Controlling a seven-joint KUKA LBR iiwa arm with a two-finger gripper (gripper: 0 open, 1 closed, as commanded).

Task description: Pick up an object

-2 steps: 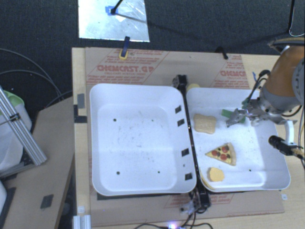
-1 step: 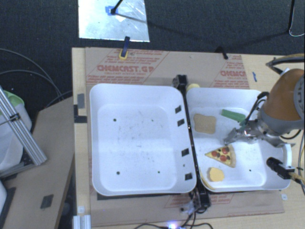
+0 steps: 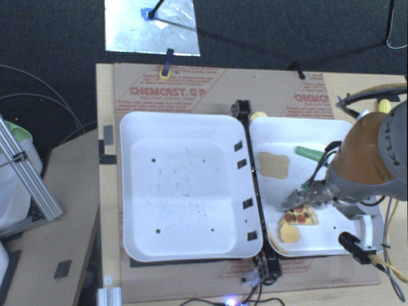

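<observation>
The right bin [image 3: 280,127] holds a tan flat square piece [image 3: 274,165], a green object [image 3: 310,152] near the back, a red and yellow piece [image 3: 299,218] and a pale yellow round piece [image 3: 290,234] at the front. My gripper [image 3: 297,201] is low in this bin, just above the red and yellow piece, at the end of the grey arm with the orange band [image 3: 363,152]. A small yellow object [image 3: 258,116] sits at the bin's back rim.
The left bin [image 3: 137,171] lies beside the right one, with a black divider [image 3: 250,171] between them. A black part [image 3: 352,244] sticks out near the right bin's front corner. Cables [image 3: 357,97] run at the right.
</observation>
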